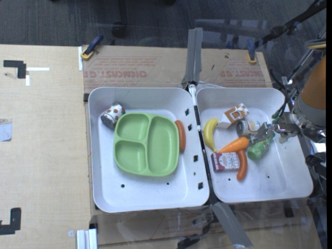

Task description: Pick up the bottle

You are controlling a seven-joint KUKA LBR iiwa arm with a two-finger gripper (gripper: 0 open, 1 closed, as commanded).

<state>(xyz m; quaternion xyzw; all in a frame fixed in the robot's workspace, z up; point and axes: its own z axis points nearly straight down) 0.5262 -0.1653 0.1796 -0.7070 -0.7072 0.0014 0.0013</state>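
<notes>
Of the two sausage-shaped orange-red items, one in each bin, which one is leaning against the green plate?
The orange-red sausage in the left white bin, lying along the green divided plate's right rim. The other sausage lies in the right bin, below the carrot.

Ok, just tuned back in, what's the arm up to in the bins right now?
The arm reaches in from the right, with its gripper down in the right bin at the green bottle. The bottle lies in the clutter beside a carrot, a banana and a small carton, not yet lifted. The left bin holds a green divided plate and a small can.
</notes>
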